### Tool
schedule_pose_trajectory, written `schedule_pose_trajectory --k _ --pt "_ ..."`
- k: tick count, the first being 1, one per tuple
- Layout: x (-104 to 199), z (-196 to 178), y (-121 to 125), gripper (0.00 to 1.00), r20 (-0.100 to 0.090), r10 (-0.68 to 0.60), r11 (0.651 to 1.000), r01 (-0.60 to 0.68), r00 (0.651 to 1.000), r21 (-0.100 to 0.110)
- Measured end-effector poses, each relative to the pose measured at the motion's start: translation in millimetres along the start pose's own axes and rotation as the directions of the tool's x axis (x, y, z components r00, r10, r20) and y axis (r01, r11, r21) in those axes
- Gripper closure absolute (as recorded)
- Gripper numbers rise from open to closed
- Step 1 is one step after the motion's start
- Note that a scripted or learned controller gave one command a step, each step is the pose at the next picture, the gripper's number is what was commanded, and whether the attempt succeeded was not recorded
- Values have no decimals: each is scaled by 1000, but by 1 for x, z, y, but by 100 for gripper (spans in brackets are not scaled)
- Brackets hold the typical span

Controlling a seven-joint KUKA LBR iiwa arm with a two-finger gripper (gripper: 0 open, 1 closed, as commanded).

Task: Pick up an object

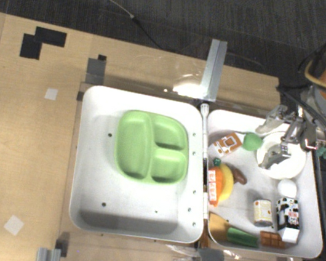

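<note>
Nearest the camera, along the front wall of the right bin (311, 243), lay a green block (241, 237) beside a brown chocolate-like bar (271, 240), with a tan wedge (217, 223) touching the block's left end. Just behind them stood a small cream can (262, 212) and a black-and-white carton (289, 216), the two close together, with a white egg-like piece (287, 188) just behind the carton. Toward the bin's left wall a banana (226, 171) lay against an orange packet (217, 187), a dark sausage shape (239, 177) touching it on the right. Farther back sat a brown-and-white box (227, 142), a green ball (252, 141) and a white round dish (285, 165).

The left bin (84, 206) held a green divided tray (151, 146), upside up and well apart from everything else.

The gripper (280, 147) hung over the back of the right bin, above the white dish and just beside the green ball. Its fingers (280, 155) looked spread, with nothing between them. No object had been lifted: all of them rested on the bin floor. By the look of things the task was at its start, with the choice of target, the descent, the closing and the lift all left to do.
</note>
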State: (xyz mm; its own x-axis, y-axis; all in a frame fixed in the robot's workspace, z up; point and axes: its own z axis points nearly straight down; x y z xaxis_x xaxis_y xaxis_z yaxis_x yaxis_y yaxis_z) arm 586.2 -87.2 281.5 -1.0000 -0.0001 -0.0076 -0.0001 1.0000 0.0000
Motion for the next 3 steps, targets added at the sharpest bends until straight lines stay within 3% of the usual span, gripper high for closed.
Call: schedule_pose_trajectory --k 1,2,3 --pt "38 113 -50 0 -7 -174 985 174 985 -2" --pt "70 184 -57 0 4 -194 981 194 981 3" --pt "82 188 2 0 17 -206 979 206 978 6"
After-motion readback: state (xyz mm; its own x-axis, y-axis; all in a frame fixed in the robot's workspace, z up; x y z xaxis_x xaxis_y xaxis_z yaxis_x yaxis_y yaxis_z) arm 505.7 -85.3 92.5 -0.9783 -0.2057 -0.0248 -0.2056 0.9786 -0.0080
